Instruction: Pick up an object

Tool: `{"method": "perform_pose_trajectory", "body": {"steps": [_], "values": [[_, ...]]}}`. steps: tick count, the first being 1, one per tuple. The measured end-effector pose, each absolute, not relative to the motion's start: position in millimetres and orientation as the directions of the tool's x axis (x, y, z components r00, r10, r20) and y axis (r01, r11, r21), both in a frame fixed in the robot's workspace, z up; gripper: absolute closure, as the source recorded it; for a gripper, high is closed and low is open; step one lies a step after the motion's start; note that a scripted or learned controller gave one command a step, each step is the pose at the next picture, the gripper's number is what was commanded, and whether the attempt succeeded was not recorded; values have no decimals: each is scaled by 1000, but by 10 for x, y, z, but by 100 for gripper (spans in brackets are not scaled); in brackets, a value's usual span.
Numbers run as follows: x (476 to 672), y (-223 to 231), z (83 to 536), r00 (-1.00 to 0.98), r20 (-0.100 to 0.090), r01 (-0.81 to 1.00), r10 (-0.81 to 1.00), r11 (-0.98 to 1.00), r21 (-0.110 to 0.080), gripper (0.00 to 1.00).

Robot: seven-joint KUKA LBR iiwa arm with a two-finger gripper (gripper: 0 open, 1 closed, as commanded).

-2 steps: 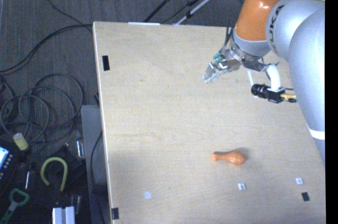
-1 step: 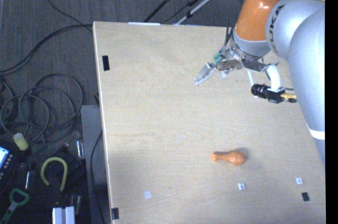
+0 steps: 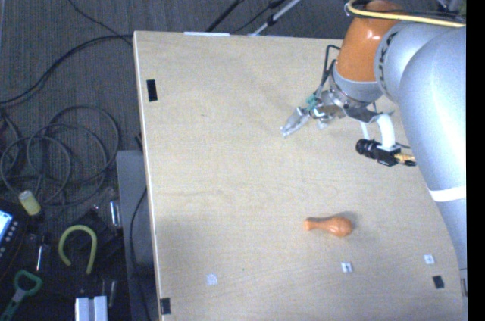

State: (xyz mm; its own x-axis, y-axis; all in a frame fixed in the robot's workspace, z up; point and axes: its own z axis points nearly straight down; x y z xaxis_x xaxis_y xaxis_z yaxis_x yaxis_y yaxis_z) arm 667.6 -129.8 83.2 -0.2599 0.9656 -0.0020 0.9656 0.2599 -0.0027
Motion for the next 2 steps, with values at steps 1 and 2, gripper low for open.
{"method": "perform_pose_trajectory", "body": {"steps": [1, 2], "values": [[6678, -1298, 925, -260, -4, 966, 966, 260, -3, 100], [6677, -1298, 924, -260, -4, 966, 966, 260, -3, 0]]}}
